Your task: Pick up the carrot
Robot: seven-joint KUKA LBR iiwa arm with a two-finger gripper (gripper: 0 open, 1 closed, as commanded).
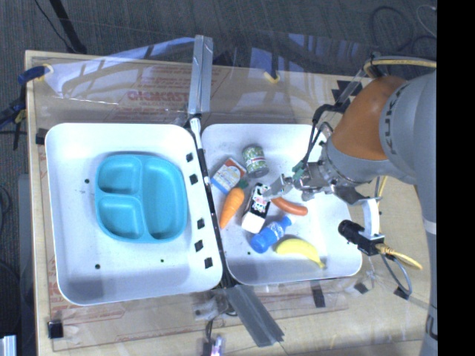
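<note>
The carrot [232, 207] is orange with a green top and lies tilted in the right bin [326, 265], close to its left wall. My gripper [285, 183] hangs over the middle of that bin, to the right of the carrot and apart from it. It is just above a red sausage [290, 207] and beside a black-and-white bottle [257, 202]. I see nothing held in it.
Around the carrot are a small carton [227, 175], a green can [254, 159], a blue bottle [269, 233] and a banana [300, 250]. The left bin [67, 258] holds a blue divided plate [141, 197]. A black divider [199, 199] runs between the bins.
</note>
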